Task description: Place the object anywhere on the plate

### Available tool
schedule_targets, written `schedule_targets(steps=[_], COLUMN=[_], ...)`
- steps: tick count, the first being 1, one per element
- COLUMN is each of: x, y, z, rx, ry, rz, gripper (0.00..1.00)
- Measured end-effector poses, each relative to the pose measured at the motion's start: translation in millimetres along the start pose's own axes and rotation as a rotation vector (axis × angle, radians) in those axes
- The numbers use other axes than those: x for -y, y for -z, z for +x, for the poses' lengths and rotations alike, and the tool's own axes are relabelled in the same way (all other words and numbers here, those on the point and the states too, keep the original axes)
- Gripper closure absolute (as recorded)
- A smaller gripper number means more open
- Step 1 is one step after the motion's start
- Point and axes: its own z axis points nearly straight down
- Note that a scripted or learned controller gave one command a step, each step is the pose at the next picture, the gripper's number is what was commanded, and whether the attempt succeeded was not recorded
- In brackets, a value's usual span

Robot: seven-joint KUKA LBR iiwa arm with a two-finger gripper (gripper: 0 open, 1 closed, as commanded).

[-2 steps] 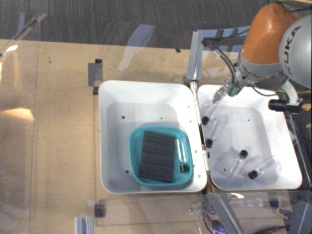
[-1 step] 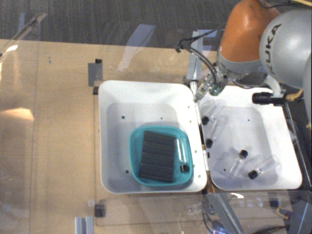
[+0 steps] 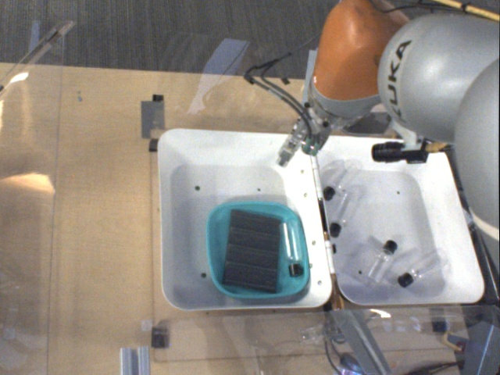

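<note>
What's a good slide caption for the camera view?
KUKA arm's pincer above the left bin; one vial on the teal plate, more vials in the right bin.

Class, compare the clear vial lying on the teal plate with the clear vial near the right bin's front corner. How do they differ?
The clear black-capped vial on the teal plate rests on the teal plate beside a dark ridged block, pointing front to back. The clear black-capped vial near the right bin's front corner lies slantwise on the white bin floor. Both are clear with black caps.
</note>
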Motion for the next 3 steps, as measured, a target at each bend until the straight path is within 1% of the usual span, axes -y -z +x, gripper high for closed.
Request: schedule_targets(steps=[1,2,3], x=[-47.8,-103.0,-155.1], y=[5.9,-10.1,-4.5], z=[24.7,63.1,75.7], rx=[0.001,-0.001,0.0], ry=[0.2,0.362,0.423], rz=[-0.002,-0.002,-0.004], gripper=[1.0,1.0,1.0])
